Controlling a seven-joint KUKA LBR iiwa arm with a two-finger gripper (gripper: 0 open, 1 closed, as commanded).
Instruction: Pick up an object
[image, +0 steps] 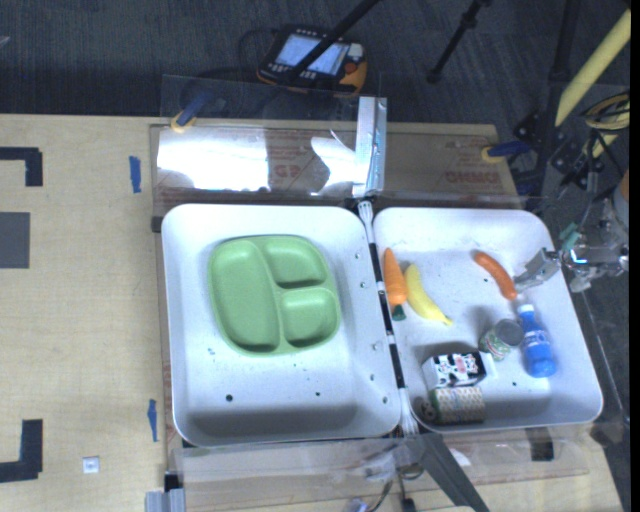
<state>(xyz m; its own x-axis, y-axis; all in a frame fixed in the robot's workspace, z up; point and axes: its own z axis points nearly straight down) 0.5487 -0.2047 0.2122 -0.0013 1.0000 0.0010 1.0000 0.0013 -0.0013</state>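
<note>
The right bin (575, 400) holds several objects. An orange carrot (395, 282) lies by its left wall with a yellow banana (426, 297) beside it. An orange sausage-shaped toy (495, 273) lies toward the far right. A blue bottle (535, 345) lies near the right wall, a small can (498, 342) just left of it. A black and white box (458, 368) and a patterned block (460, 403) sit at the front. My gripper (545, 266) hangs at the bin's right rim, just right of the sausage toy, with nothing seen held.
The left bin (190, 400) carries a green divided plate (275, 292). A clear plastic sheet (260, 150) and a metal upright (368, 145) stand behind the bins. Cables and stands (590, 120) crowd the far right. A tablet (312, 58) lies beyond the bench.
</note>
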